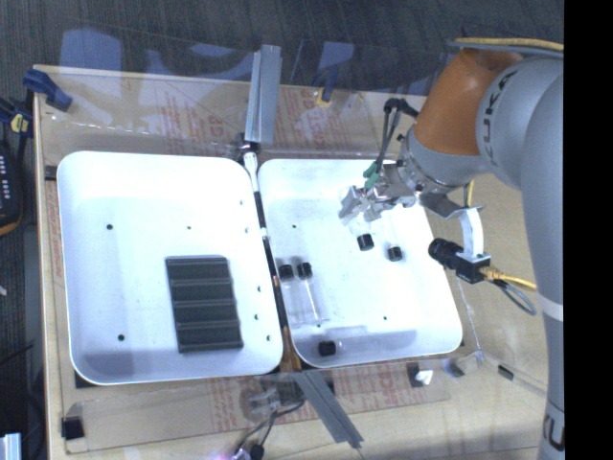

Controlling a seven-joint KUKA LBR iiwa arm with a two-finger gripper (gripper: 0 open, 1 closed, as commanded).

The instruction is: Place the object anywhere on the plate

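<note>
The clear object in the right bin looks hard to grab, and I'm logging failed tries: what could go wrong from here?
The clear object lies against the right bin's left wall, beside the divider, so a finger may strike the wall. It looks transparent and slim, so it could slip. The gripper hovers some way from it, and the dark ridged plate sits in the left bin, so any carry must cross the divider.

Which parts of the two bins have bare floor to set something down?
Left white bin: bare floor all around the dark ribbed rectangular plate, widest above it. Right white bin: free along its lower right; crowded near the end effector and the clear object by the divider.
</note>
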